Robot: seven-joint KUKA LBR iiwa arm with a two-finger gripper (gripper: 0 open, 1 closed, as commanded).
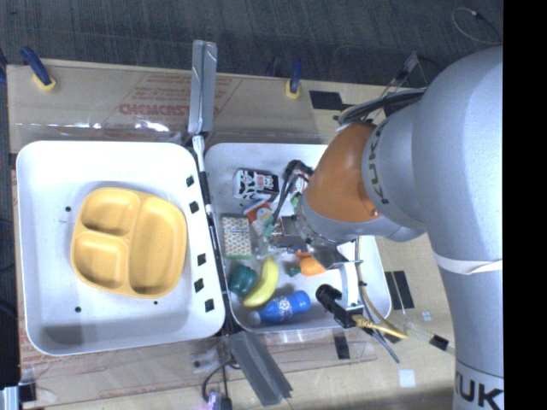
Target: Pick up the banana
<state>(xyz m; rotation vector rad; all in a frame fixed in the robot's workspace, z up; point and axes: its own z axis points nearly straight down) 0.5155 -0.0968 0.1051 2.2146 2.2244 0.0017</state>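
Camera view has the banana (261,284) low in the right bin (224,156), wedged between a teal toy (242,277) and a blue bottle (285,307). That crowding could easily cause a bad grab. The arm (402,178) is bent over the bin, hand (286,233) just above the banana; can't tell its opening or whether it's holding anything.

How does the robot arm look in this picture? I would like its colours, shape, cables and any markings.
The arm is thick and rounded, with smooth light grey shells and one orange band above the wrist. Thin black cables loop beside the band. Dark letters "KU" are printed on the grey base at the lower right. The end effector is a small dark metal assembly.
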